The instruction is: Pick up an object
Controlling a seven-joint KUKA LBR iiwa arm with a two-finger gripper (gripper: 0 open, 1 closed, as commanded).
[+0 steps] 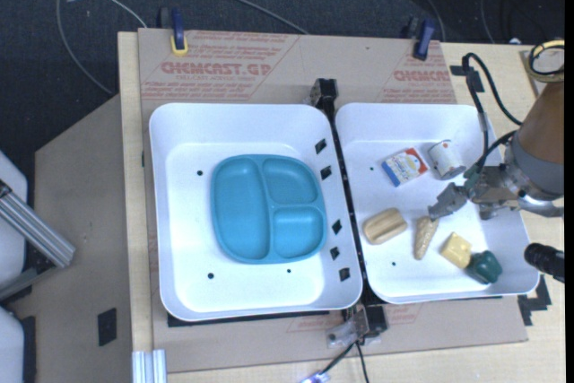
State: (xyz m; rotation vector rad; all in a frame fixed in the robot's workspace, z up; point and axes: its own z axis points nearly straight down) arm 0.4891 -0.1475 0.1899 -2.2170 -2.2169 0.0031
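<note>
Bins side by side on bench: left bin (170, 193) holds a blue divided plate (267, 208). Right bin (377, 126) holds a tan bread roll (384, 226), blue-and-red carton (404, 166), corn cob (424, 236), white cup (442, 157), yellow block (455, 248) and green piece (485, 265). Gripper (446, 204) sits low just above the corn cob, between cup and block; whether anything is gripped, cannot tell.
</note>
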